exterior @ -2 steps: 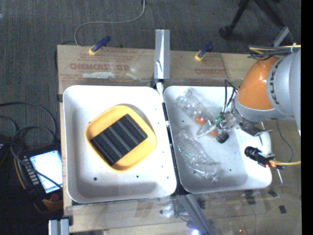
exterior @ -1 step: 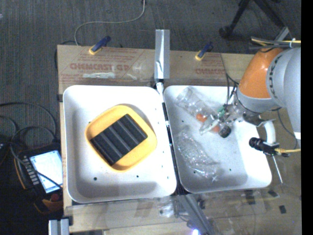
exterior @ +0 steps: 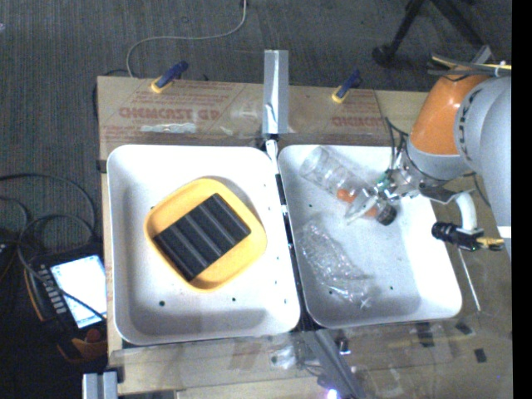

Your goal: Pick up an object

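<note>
The arm (exterior: pixel 465 131) is reaching in over the right bin (exterior: pixel 416 302), its gripper (exterior: pixel 384 191) hanging low near the bin's far edge — the view is not showing how the claw is set. Clear plastic objects are lying there: one (exterior: pixel 326 166) toward the far-left corner, a crumpled one (exterior: pixel 328 256) nearer the middle, and a small orange piece (exterior: pixel 346 194) just beside the gripper. The left bin (exterior: pixel 133 306) is carrying a yellow tray with a black ribbed insert (exterior: pixel 206 233) at its middle.

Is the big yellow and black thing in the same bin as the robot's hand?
No, the yellow and black object lies in the left bin, while the gripper reaches into the right bin.
</note>
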{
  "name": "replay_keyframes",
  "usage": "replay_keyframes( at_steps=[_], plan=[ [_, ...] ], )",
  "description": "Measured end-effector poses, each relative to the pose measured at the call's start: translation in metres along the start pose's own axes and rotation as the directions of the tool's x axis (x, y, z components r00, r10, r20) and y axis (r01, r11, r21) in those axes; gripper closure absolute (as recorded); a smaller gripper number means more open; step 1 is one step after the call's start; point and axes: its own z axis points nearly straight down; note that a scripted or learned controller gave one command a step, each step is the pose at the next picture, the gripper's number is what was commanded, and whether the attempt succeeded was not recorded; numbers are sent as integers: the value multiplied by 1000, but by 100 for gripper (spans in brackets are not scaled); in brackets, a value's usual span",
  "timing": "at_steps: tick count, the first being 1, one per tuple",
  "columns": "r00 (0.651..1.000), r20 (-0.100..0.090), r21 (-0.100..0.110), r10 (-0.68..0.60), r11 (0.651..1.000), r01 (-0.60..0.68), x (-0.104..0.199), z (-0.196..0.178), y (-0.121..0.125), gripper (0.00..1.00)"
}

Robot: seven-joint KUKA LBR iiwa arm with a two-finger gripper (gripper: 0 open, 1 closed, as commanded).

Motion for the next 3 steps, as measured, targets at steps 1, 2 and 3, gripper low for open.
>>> replay_keyframes(
  at_steps=[1,2,3],
  plan=[
    [1000,1,-1,1,1000,-1,0,0,0,0],
    [999,-9,-2,-46,999,46,-29,-1,7,0],
    [998,-17,23,-55,998,55,-26,-5,2,100]
  ],
)
